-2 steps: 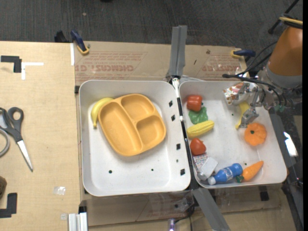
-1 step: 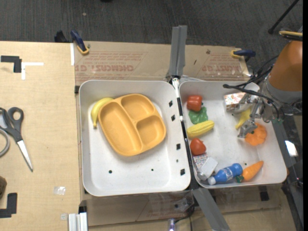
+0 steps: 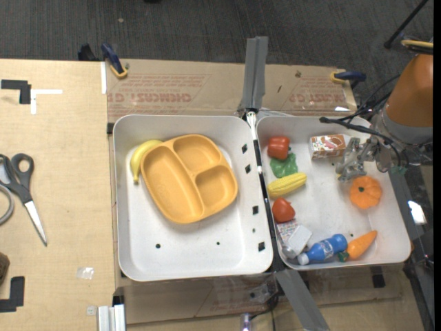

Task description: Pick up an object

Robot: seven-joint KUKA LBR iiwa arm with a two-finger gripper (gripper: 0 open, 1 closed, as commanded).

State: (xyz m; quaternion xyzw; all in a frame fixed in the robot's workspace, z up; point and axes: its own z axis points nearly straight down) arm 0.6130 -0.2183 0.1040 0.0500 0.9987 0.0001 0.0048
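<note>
Evidently found the gripper [image 3: 355, 158] low over the far right part of the right bin [image 3: 390, 250], at the end of the grey arm [image 3: 413, 109] reaching in from the right. Could not tell its state, released or clenched, from this slant.

Judged the small orange pumpkin [image 3: 365, 192] the likeliest object to pick: placed it just beside the gripper, toward the near right, resting on the bin floor and apart from the other toys. Noted no long axis to speak of on so round a thing, hence no need to turn the wrist for it. Saw a snack box [image 3: 327, 145] just to the gripper's left, slightly farther back, as a second candidate.

Placed the carrot [image 3: 362, 243] well nearer along the near wall, its long axis running from near left to far right, beside a blue bottle [image 3: 325, 249]. Left the corn cob [image 3: 286, 184] and tomato [image 3: 278, 145] at the bin's left wall, farther from the gripper. Counted only the one arm for the reach.
</note>
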